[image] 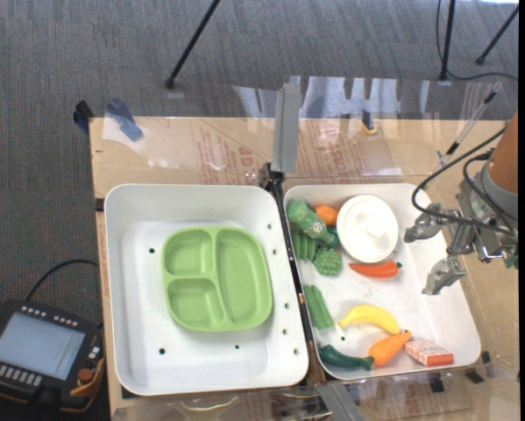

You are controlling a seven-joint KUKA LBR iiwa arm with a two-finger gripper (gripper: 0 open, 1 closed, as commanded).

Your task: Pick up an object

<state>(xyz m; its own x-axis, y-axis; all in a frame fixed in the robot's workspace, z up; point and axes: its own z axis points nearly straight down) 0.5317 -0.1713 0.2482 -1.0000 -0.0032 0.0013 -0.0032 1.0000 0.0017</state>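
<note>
Nearest the lens, low in the right bin (469, 316): pink box (429, 352), orange carrot (388, 346) lying aslant with its tip toward upper right, dark green pepper (344, 356). Just above, yellow banana (371, 318), long axis left to right, ends curving down. Higher up, red chili (374, 269) lying left to right beneath the white lid (368, 227). Over the bin's right side, gripper (439, 254), fingers (441, 277) spread apart, gripping nothing. Left bin (126, 235) with green divided plate (216, 279).

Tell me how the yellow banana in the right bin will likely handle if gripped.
The banana looks like smooth plastic, so probably stiff and light. Its curved, tapering shape may slip or pivot between fingers. It touches the carrot, which might get nudged.
</note>
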